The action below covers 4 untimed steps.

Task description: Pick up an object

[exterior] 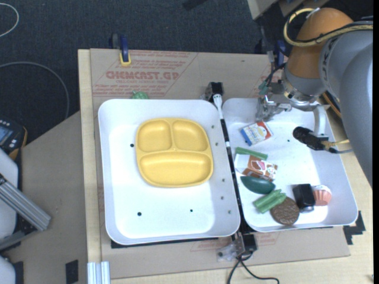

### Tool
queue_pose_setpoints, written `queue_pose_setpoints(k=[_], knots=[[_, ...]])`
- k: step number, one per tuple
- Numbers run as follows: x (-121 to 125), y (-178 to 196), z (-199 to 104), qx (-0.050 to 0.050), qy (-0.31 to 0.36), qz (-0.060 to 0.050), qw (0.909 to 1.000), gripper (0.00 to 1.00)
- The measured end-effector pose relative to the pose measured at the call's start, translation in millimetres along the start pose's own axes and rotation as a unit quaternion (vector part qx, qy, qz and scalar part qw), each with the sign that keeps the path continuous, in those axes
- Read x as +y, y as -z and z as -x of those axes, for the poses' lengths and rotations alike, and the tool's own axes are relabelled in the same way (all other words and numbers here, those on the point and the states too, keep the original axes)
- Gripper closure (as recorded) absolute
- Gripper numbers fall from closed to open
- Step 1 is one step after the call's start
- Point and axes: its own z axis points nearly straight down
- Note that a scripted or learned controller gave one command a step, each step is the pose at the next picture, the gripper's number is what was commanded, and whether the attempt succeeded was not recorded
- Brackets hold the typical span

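Blue-white carton [256, 132], toys in right bin [337, 176]

A robotics lab: clamped bench board [148, 70], loose cables [35, 70].

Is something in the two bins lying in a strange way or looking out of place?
Nothing stands out. The yellow divided plate lies flat in the left bin; the small items, such as the blue-and-white carton, lie loosely in the right bin, unspilled.
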Motion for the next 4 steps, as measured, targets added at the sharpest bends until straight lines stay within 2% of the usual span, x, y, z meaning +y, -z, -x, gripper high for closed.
queue_pose_setpoints(k=[1,3,4], knots=[[0,11,-106,-0.004,-0.008,-0.001,1.0000,1.00],[1,32,-106,-0.007,-0.006,0.001,1.0000,1.00],[0,70,-186,0.002,0.001,0.000,1.0000,1.00]])
